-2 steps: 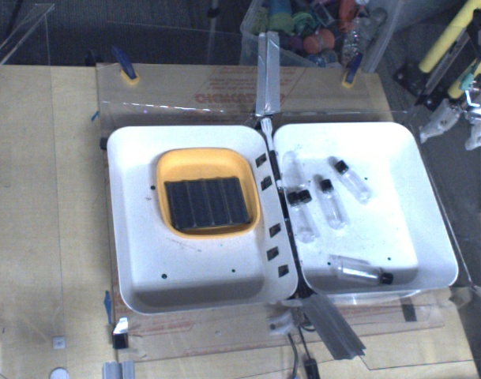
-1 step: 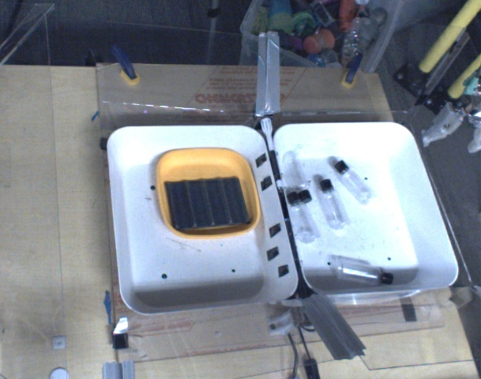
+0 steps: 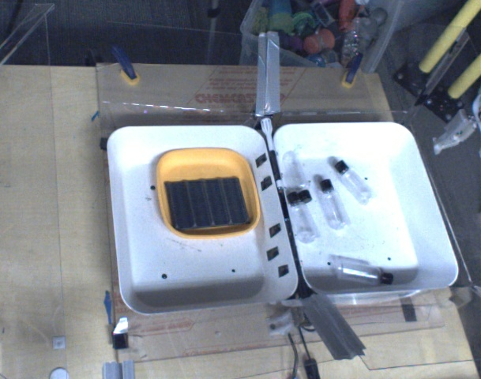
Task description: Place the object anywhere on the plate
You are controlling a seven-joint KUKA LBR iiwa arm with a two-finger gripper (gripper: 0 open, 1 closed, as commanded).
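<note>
- Lying flat on the yellow plastic plate with rounded corners (image 3: 165, 164), in the left white bin (image 3: 129, 267), is a dark ribbed rectangle block (image 3: 206, 203). I think this is the task's thing, already put down where it won't slide.
- Small clear tubes with black caps (image 3: 347, 178) lie loose in the right white bin (image 3: 430, 235).
- The pale gripper (image 3: 459, 133) sits at the right edge, away from both bins. I cannot tell if it is wide or narrow.

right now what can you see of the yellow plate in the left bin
The yellow plate is a squarish dish with rounded corners and a raised rim, plastic by its look. It lies flat in the middle of the left bin, resting on the bin's floor. A dark ribbed rectangular block lies on it, covering most of its middle.
</note>
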